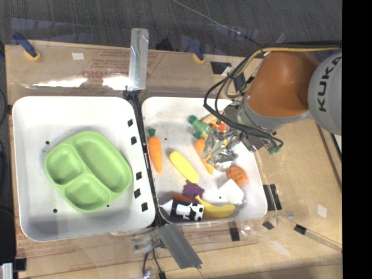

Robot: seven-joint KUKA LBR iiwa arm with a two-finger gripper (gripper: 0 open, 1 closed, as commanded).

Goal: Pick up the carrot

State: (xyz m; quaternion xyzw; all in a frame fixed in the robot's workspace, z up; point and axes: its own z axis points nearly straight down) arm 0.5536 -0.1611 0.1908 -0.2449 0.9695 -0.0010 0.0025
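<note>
An orange carrot (pixel 155 154) with a green top lies along the left wall of the right bin (pixel 174 106). A second, smaller carrot (pixel 200 146) with green leaves lies farther right, touching the left side of my gripper (pixel 218 149). The gripper hangs low over the middle right of this bin, under the orange wrist band (pixel 279 86). A small orange piece (pixel 209 168) sits just below the gripper. The gripper's metal parts hide part of what lies under it.
The right bin also holds a yellow corn-like piece (pixel 183 166), a purple toy (pixel 193 190), a banana (pixel 218 210), a black-and-white toy (pixel 185 210), a white piece (pixel 229 192) and an orange lump (pixel 237 174). The left bin (pixel 35 115) holds a green divided plate (pixel 87 170).
</note>
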